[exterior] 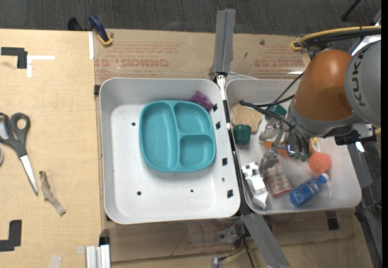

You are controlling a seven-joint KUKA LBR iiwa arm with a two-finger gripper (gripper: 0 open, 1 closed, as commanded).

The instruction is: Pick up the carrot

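The arm (357,88) is a thick, rounded machine in pale grey, its casing smooth and slightly glossy. Black capital letters, part of the maker's name, run along the grey shell near the right side. A broad orange band (324,85) wraps the section above the wrist, bulging like a polished dome (it catches a soft highlight from the room lights). Below it sits a darker grey collar, and under that the gripper (280,147), a cluster of silvery metal parts and small dark fittings. A yellow-and-black cable (333,34) arcs over the top of the arm, and thin black wires trail beside the wrist.
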